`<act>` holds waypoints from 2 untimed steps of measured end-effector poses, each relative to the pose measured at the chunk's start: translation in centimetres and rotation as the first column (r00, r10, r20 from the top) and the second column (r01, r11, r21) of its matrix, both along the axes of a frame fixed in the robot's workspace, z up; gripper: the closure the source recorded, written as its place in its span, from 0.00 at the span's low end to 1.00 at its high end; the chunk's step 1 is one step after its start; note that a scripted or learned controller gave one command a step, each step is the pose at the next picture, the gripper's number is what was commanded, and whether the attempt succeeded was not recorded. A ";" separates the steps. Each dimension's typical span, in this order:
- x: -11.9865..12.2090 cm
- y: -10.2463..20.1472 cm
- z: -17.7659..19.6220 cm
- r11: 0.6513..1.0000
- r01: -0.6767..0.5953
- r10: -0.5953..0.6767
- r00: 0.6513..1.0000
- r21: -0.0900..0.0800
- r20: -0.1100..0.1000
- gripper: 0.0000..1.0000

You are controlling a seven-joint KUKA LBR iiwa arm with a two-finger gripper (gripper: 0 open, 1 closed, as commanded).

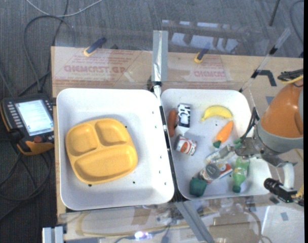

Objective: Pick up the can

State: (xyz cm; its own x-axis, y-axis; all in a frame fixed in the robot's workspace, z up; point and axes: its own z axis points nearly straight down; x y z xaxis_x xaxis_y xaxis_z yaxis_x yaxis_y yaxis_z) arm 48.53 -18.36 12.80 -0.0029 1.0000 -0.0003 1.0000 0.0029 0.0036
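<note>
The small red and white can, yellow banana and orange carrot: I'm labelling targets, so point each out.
Small red and white can [186, 146], camera view, its side.
Yellow banana [217, 112], camera view, mid-curve.
Orange carrot [224, 132], camera view, mid-body.

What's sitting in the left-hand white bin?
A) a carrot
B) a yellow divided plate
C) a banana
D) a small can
B: the yellow divided plate lies alone in the left bin, while the banana, carrot and can are in the right bin.
</note>
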 end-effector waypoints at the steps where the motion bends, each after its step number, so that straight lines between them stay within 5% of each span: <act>1: 0.0 4.2 -3.8 1.000 0.018 -0.018 1.000 -0.007 0.006 0.00; 2: 0.2 4.4 -2.9 1.000 0.017 -0.017 1.000 -0.005 0.008 1.00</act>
